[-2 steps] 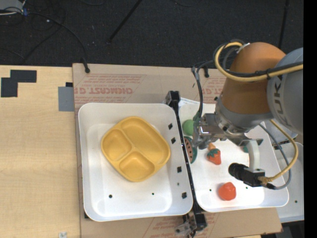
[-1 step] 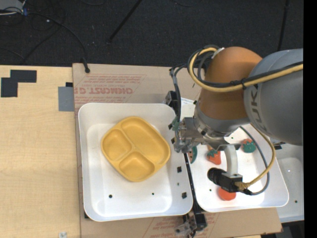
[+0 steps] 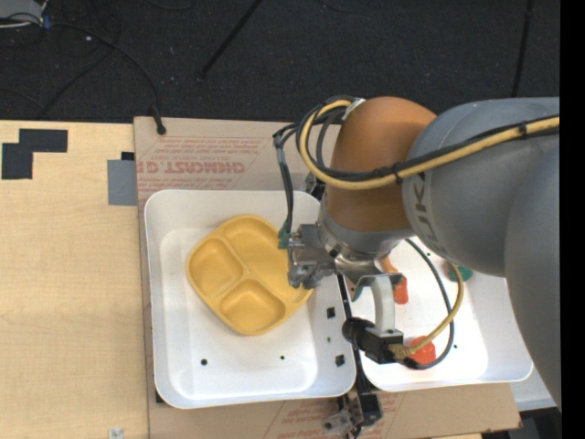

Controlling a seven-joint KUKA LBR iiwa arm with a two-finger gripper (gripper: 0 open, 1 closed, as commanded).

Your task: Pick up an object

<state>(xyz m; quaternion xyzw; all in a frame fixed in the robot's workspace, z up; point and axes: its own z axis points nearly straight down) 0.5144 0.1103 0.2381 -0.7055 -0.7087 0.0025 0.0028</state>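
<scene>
Grey arm [image 3: 484,190] with orange band [image 3: 375,167], entering from the right and covering much of the right bin [image 3: 475,355]. The tool [image 3: 300,268] hangs over the right side of the left bin [image 3: 228,369], at the right edge of the yellow three-compartment tray [image 3: 239,273]; whether it is released or clenched cannot be told. The tray lies tilted in the upper middle of the left bin. In the right bin, partly hidden: an orange-red piece [image 3: 399,289], an orange piece [image 3: 422,350] and a teal piece [image 3: 464,273]. Both bins rest on printed cardboard [image 3: 201,163] on the pale wooden surface [image 3: 64,291].
</scene>
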